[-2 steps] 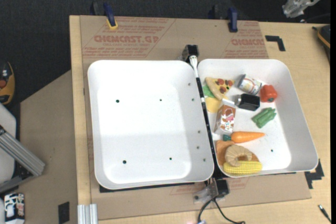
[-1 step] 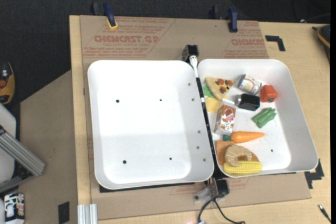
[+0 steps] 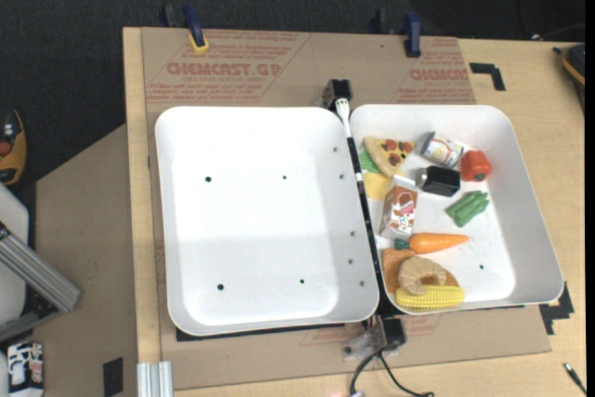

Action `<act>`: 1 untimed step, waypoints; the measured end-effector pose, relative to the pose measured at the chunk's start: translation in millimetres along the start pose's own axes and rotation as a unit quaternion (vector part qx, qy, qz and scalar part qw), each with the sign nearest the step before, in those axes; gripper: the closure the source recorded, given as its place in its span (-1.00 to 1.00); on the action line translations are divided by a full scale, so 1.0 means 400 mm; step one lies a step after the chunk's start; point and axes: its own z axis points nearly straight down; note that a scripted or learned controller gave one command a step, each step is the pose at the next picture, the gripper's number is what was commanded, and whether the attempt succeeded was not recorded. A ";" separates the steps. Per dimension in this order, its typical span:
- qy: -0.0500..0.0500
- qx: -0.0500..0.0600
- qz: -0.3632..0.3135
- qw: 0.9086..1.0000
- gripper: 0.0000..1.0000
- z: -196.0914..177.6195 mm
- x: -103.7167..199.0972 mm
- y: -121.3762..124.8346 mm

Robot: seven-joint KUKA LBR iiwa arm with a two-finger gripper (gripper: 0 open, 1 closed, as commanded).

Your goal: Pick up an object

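Yellow corn cob (image 3: 429, 297) lowest in the right bin (image 3: 526, 218), touching a bread roll (image 3: 423, 274) just above it. Further up the frame: an orange carrot (image 3: 437, 243) lying crosswise, a small carton (image 3: 403, 210), a green pod (image 3: 467, 208), a black block (image 3: 437, 180), a red tomato (image 3: 475, 165), a tin can (image 3: 441, 148) and a pizza slice (image 3: 389, 150) beside the bins' shared edge. Left bin (image 3: 251, 209) alongside, both resting on a brown worktop (image 3: 279, 60).

Likely the opening step: choosing a target, nothing lifted yet. Next move probably calls for a descent over a piece with free space around it; carrot or tomato seems easiest, being apart from neighbours. End effector opening and its distance from these toys: cannot tell.
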 end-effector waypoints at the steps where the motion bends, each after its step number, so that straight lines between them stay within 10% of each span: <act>1: -0.002 -0.002 0.000 1.000 1.00 -0.028 0.000 0.002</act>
